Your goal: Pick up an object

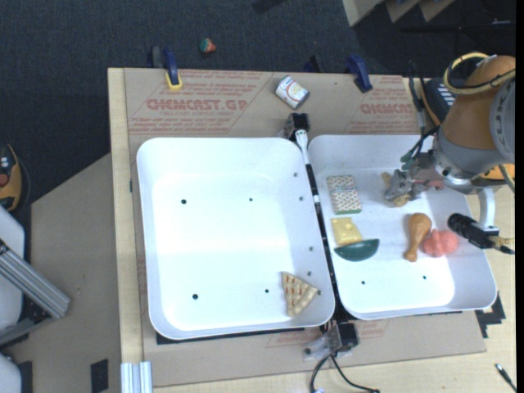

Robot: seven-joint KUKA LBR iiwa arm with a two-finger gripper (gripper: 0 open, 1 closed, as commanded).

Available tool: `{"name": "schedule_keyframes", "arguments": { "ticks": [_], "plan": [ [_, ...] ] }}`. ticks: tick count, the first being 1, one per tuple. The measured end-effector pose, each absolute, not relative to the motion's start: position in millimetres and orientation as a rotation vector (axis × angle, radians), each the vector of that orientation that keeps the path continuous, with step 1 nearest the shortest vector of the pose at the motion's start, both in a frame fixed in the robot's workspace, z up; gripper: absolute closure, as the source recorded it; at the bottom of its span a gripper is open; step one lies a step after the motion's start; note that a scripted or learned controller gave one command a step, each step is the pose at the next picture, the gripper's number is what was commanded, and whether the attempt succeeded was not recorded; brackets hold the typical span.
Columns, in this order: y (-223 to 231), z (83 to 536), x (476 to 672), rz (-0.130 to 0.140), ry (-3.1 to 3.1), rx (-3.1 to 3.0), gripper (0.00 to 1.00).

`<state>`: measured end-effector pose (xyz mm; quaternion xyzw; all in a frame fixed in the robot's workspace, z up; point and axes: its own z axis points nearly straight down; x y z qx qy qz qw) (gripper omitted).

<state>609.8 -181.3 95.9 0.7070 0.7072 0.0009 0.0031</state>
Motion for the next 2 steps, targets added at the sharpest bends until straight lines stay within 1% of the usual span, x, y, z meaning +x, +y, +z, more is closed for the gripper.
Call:
{"name": "schedule_keyframes", "arguments": {
  "ticks": [1, 2],
  "plan": [
    [-109.4, 158.7, 641.5, 0.012, 2.227, 2.207, 1.0],
    [-49.5, 187.3, 645.7, 0.007, 2.226, 2.211, 1.0]
  ]
}}
